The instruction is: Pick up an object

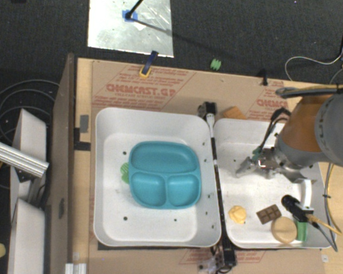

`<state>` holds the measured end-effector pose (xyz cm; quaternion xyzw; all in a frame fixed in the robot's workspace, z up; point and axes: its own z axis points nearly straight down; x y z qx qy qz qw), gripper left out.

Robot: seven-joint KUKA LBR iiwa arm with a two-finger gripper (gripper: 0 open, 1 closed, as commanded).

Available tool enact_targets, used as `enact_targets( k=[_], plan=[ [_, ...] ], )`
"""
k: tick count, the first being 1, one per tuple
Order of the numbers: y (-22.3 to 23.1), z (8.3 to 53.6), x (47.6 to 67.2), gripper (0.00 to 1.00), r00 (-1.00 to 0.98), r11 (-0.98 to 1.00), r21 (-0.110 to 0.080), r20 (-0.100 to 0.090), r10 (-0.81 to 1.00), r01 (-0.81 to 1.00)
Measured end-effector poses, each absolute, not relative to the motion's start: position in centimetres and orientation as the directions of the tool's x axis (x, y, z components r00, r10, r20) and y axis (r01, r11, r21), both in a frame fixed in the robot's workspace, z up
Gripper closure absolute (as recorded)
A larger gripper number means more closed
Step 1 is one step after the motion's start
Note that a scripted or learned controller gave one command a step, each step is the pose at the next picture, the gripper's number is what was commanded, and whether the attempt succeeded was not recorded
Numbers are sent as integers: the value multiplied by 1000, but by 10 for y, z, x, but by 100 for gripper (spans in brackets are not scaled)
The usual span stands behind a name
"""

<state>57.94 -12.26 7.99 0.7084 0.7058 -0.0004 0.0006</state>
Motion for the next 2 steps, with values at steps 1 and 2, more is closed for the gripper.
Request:
enact_targets(
  k=[1,2],
  plan=[
    [-193,87,658,0,-3,3,12,-6,1000,1000],
    [-189,97,657,100,-7,7,7,-3,1000,1000]
  ],
)
